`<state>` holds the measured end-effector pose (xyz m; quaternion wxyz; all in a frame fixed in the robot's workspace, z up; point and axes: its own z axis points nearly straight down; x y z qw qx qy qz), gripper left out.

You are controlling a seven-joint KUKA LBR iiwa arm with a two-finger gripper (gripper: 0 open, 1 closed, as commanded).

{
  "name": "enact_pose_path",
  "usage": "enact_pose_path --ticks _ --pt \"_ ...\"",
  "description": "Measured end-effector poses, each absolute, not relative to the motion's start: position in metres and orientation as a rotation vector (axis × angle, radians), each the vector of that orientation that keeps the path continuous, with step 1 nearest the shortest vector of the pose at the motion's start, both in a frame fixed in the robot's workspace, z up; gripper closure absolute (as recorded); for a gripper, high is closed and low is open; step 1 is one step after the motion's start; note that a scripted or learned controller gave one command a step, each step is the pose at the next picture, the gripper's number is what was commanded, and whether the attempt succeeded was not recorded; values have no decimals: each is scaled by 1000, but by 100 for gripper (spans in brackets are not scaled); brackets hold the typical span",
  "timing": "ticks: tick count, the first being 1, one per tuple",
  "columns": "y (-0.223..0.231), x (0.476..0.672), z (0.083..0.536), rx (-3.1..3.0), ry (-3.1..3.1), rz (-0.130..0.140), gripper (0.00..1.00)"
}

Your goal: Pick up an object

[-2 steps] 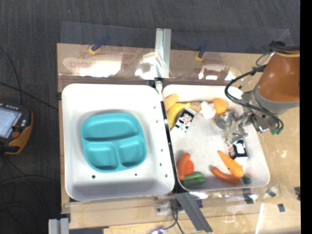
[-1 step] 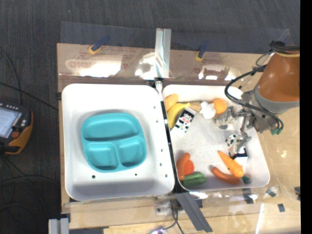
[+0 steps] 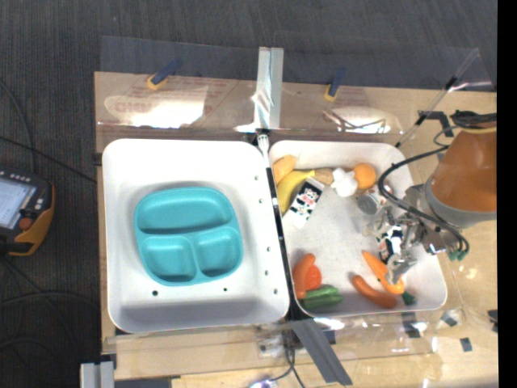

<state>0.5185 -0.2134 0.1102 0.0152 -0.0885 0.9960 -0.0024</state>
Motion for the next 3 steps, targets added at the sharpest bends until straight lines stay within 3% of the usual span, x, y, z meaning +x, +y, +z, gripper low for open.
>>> enact_pose_path --ticks 1,2,3 --pt "-213 542 103 -538 3055 -30 0" --pt "-218 517 108 -241 3066 -24 0" --pt "-224 534 105 -235 3088 -26 0"
